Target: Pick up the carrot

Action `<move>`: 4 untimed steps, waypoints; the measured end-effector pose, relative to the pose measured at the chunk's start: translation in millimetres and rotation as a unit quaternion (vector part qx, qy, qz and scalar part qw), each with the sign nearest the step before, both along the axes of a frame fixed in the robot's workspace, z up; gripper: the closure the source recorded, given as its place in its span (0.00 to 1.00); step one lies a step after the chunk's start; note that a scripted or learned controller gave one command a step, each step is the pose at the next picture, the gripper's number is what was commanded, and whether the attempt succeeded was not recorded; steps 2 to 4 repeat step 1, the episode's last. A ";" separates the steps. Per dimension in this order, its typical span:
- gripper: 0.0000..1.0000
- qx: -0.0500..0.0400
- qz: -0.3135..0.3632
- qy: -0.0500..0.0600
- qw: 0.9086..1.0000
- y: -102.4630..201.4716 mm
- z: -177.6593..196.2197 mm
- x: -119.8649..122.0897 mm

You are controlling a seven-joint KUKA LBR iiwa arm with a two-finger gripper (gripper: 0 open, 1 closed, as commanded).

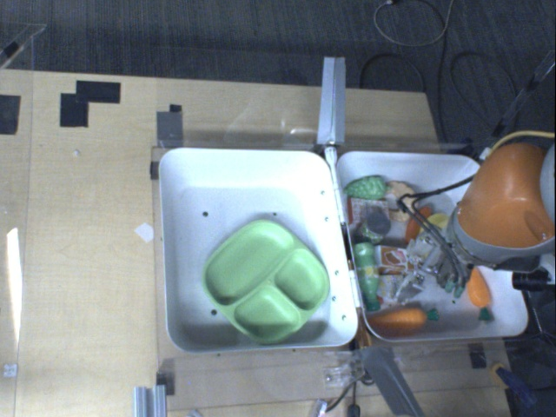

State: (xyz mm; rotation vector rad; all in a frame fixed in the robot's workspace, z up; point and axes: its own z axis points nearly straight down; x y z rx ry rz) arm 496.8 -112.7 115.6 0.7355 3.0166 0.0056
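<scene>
Gripper (432, 266) low in right bin (512, 327), centre-right of frame; finger state: cannot tell. Carrot (479, 288) just right of gripper, lower right. Green tray (267, 279) in left bin (187, 233).

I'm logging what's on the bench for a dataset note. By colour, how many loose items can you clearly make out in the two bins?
Green: 3, the divided plate in the left bin, a leafy piece, a bottle-like item.
Orange: 2, the carrot along the right bin's near wall, and a second orange piece.
Mixed packets in the clutter: too jumbled to count.
Total clearly counted: 5.
</scene>
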 end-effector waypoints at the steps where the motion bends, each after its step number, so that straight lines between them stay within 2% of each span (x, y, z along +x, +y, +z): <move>1: 1.00 -0.003 0.000 -0.010 1.000 -1.1 14.4 5.6; 4: 1.00 -0.003 0.000 -0.010 1.000 -1.1 14.4 5.6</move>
